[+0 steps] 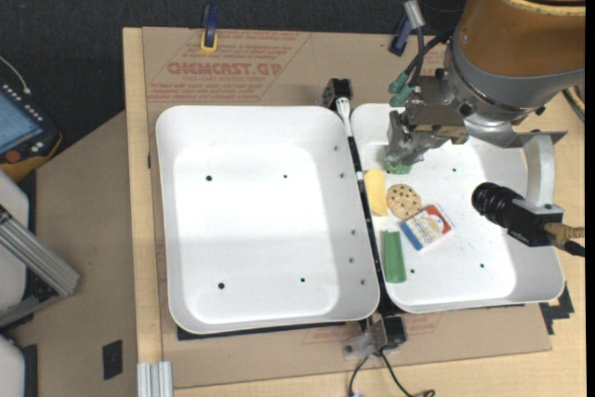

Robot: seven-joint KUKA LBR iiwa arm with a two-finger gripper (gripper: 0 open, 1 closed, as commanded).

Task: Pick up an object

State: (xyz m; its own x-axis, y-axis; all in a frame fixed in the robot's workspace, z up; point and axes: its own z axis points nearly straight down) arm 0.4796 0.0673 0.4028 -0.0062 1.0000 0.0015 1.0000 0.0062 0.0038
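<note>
My gripper (402, 158) reaches down into the right bin (483, 279) near its back left corner. A small green thing (398, 168) lies right at its tip; whether it is gripped is hidden. Just in front lie a yellow block (374, 191) against the bin's left wall, a round speckled cookie (403, 200), a small blue, white and red box (427, 228) and a green bar (394, 257).
The left bin (251, 218) sits beside the right one, with a shared black divider (361, 200) between them. A black cylinder (507, 207) on a bracket hangs over the right bin's right side. Both bins rest on a cardboard sheet (232, 60).
</note>
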